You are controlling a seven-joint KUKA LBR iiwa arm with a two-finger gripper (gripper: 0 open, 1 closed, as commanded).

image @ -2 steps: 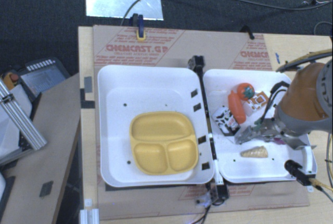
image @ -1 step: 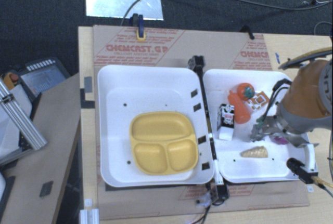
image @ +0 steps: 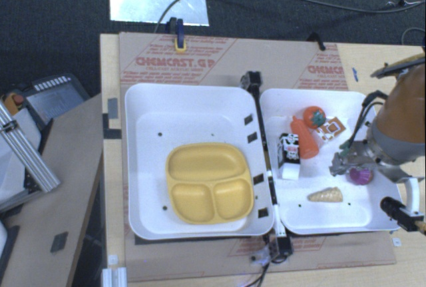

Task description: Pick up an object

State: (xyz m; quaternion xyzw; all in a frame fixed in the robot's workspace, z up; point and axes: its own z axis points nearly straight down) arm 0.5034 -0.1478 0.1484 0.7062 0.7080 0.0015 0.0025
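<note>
A slanted overhead look at a workbench covered with brown cardboard [image: 219, 56], on which two shallow white bins sit side by side.

The left bin [image: 143, 112] holds a yellow plastic tray [image: 210, 182] with three compartments, one large across the top and two smaller below. It lies flat near the middle of the bin.

The right bin [image: 359, 216] holds several small items. An orange carrot-shaped toy [image: 305, 139] lies near the bin's left side, with a round orange toy topped in green [image: 314, 116] touching its upper end. Just beside these, to the right, is a small flat card with an orange pattern [image: 333, 127]. A small black-and-white block [image: 289, 149] stands against the carrot's left side. Lower down, a tan cone-shaped piece [image: 325, 196] lies on its side, apart from the rest. A purple object [image: 361, 176] sits near the right wall, partly hidden.

The grey and orange arm [image: 406, 112] enters from the right. Its gripper [image: 341, 166] hangs low over the right bin, just beside the purple object. Whether its fingers are open or closed cannot be told.
</note>
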